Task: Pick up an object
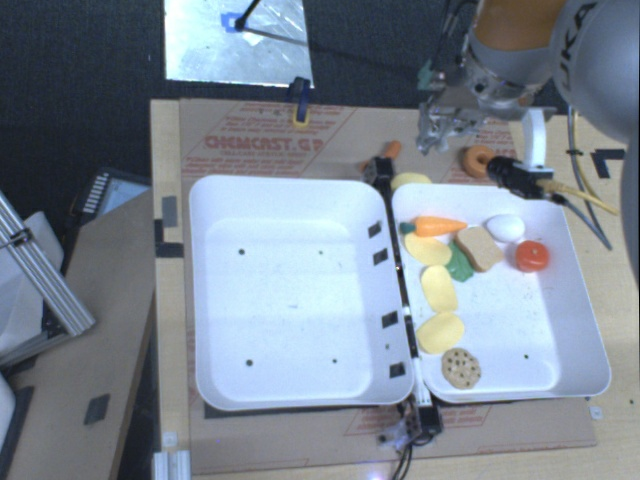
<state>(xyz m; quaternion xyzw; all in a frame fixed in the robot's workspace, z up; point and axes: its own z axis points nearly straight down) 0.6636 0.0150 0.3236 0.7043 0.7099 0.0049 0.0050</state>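
The right bin [578, 340] holds several food items: an orange carrot [440, 226], a white egg [505, 228], a red tomato [532, 256], a bread slice [480, 249] on a green piece [460, 265], yellow slices [438, 288], and a cookie [460, 367]. A yellow item [410, 181] rests at the bin's back rim. My gripper [440, 136] hangs high above the bench just behind the right bin's back left corner, touching nothing.
The left bin [290, 288] lies beside the right one. A brown ring-shaped item [478, 160] and a small orange piece [392, 150] lie on the cardboard behind the bins. A foil sheet [238, 26] lies at the far back.
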